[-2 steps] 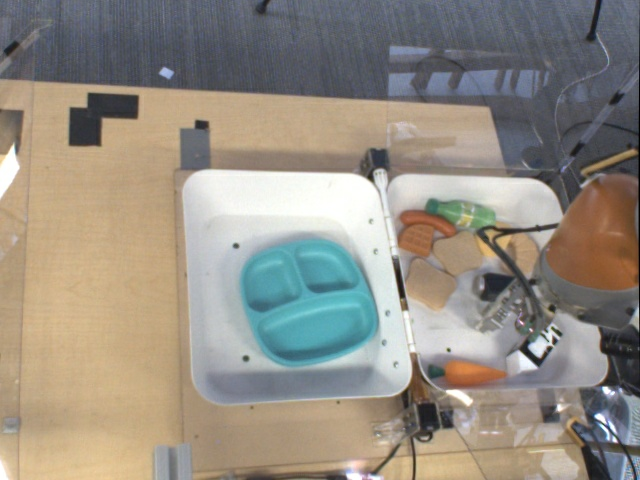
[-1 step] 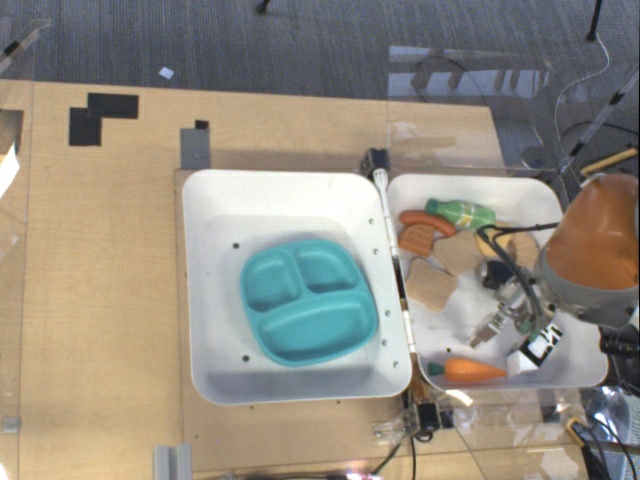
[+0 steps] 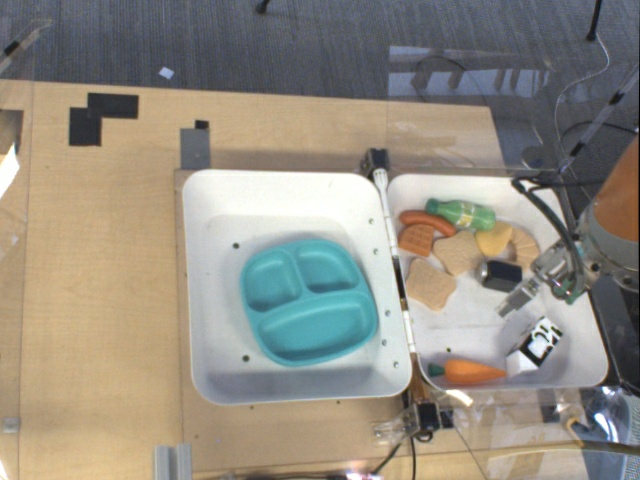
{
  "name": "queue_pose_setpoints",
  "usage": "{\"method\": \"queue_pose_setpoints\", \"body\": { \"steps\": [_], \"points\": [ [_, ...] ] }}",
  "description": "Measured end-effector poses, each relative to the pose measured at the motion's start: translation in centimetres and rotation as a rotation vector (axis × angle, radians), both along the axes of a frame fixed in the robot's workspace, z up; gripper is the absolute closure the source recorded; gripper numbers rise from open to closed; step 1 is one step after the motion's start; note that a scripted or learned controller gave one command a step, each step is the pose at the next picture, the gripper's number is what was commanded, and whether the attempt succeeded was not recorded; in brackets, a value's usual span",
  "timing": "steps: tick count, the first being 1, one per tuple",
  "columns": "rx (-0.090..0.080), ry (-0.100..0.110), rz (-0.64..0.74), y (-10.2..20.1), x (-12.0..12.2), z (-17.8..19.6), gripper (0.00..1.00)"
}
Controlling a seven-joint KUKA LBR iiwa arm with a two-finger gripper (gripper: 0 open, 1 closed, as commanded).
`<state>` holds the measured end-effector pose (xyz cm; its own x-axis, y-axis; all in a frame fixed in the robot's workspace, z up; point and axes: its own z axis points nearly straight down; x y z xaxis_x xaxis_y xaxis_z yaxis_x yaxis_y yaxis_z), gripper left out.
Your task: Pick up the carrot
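The carrot [image 3: 472,372], orange with a green tip at its left end, lies on its side along the front wall of the right bin [image 3: 598,363]. My gripper [image 3: 507,287] reaches in from the right and hovers over the middle of that bin, behind the carrot and slightly to its right. Its two fingers stand apart, one dark and one silver, with nothing between them. The carrot lies apart from the gripper.
Toy foods crowd the back of the right bin: a green bottle [image 3: 460,211], a sausage [image 3: 425,223], bread slices [image 3: 430,285]. A white block with black marks [image 3: 535,343] sits right of the carrot. The left bin [image 3: 200,268] holds a teal divided plate [image 3: 308,301].
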<state>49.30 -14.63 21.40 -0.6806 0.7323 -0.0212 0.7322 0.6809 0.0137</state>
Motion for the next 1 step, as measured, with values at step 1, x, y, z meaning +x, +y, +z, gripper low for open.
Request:
{"method": "queue_pose_setpoints", "body": {
  "steps": [1],
  "points": [
    [-0.008,0.008,0.445,-3.89,7.85,5.26,0.00]
  ]
}}
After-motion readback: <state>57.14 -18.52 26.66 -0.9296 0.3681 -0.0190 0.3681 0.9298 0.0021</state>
